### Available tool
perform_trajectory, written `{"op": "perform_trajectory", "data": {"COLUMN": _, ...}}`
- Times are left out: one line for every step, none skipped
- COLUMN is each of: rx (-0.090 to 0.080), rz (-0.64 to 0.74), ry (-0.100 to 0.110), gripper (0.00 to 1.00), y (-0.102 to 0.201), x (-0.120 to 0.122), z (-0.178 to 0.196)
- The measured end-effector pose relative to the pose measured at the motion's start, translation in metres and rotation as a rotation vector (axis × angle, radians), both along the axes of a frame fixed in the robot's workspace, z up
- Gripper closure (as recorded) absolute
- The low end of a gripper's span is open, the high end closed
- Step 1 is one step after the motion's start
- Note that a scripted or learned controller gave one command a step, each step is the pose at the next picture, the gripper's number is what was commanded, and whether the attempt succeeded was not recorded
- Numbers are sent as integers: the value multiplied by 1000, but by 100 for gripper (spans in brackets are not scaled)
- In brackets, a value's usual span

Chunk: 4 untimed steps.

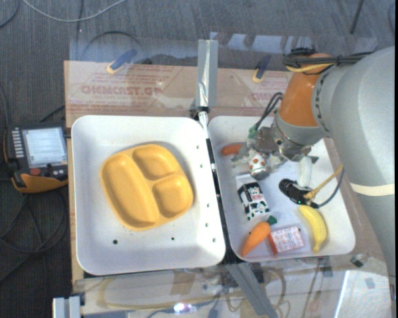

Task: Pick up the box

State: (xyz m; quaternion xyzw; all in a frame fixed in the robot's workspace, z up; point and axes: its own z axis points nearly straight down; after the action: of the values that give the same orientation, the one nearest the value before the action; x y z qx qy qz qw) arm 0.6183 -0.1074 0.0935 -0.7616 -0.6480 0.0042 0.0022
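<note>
In the right bin (338, 177), nearest the viewer, three things lay along the near edge. An orange carrot (253, 238) sat toward the near left corner. A pink box (286, 238) lay just beside it at the middle of that edge. A yellow banana (316, 226) curved toward the near right corner.

The pink box looked like the thing to be picked. It lay flat, with its long axis running roughly along the near edge.

A little farther in stood a black and white carton (253, 199), its long axis running from near to far. It was also box-shaped, so it could have been the one meant.

Beyond the carton the gripper (259, 156) hung over the far half of the bin, left of centre. A small white thing with red spots (257, 167) lay right under it. Whether the claw was apart or together could not be told, and nothing could be seen held in it.

The pink box therefore lay toward the near edge from the claw and slightly right, well apart, with the carton between them. A reach would likely have needed to come nearward past the carton.

A small orange-red thing (231, 149) lay by the far left corner.

The left bin (86, 244) carried a yellow divided plate (147, 185) at its middle.
</note>
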Motion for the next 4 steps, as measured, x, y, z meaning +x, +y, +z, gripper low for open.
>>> {"op": "perform_trajectory", "data": {"rx": 2, "rz": -266, "ry": 25, "gripper": 0, "y": -1, "x": 32, "z": -5}}
{"op": "perform_trajectory", "data": {"rx": -5, "rz": -268, "ry": 13, "gripper": 100, "y": -1, "x": 35, "z": 3}}
{"op": "perform_trajectory", "data": {"rx": -6, "rz": -269, "ry": 27, "gripper": 0, "y": -2, "x": 31, "z": 0}}
{"op": "perform_trajectory", "data": {"rx": -4, "rz": -334, "ry": -1, "gripper": 0, "y": 21, "x": 50, "z": 86}}
